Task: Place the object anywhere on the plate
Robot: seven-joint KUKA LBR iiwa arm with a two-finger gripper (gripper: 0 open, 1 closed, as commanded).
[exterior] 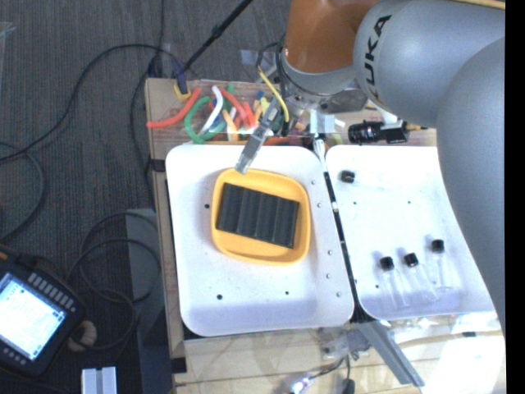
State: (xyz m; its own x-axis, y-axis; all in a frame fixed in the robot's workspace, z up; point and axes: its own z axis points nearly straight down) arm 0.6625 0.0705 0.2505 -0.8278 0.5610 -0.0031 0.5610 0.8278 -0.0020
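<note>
The grey arm [443,64] bulks nearest the lens, taking up the upper right of the view, with its orange band [324,23] above the wrist. From the wrist the end effector [246,162] slants down and to the left as a slim grey piece. Its tip sits over the far edge of the left bin [193,302], just at the far-left rim of the yellow plate [221,240]. Whether it is spread or pressed together cannot be told from this angle, and nothing is seen pinched in it.

The plate lies in the middle of the left bin. On it rests a dark ridged slab [257,216], flat, covering most of the plate's floor and wholly inside its rim. The slab lies just nearside of the end effector's tip, close to it but apart from it, with the plate's raised rim between the two.

The right bin [394,203] holds three small clear vials with black caps [410,260] in a loose row near its near-right part, and a lone black piece [347,176] near its far-left corner.

At the back of the counter [246,359] lies a tangle of coloured wires [209,113]. A handheld screen unit [29,314] sits on the floor at lower left.
</note>
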